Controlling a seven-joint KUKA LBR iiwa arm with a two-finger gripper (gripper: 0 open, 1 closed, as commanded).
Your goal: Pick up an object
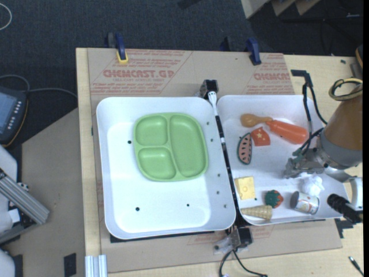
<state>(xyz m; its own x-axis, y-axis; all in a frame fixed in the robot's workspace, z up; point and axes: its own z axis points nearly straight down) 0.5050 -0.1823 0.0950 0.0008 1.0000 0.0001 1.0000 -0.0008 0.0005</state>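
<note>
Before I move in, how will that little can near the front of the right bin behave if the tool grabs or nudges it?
The can lies on its side, so a nudge will probably roll it. Its rounded wall looks smooth, so it may slip from a pinch. It looks small, likely light, and sits near the crumpled white piece, which could shift too.

One camera looks down on the bench (173,68) from above, tilted so the far edge with its two blue clamps (120,44) sits toward the top of the frame and the near edge toward the bottom. It stands far enough off to take in both white bins whole: the left bin (115,172) lies near the middle of the frame, the right bin (271,105) toward the right side. Dark carpet (52,16) shows beyond the bench at the top and left. The arm (345,133) enters from the right edge, cut off by the frame, its claw (297,167) low over the right bin.
</note>
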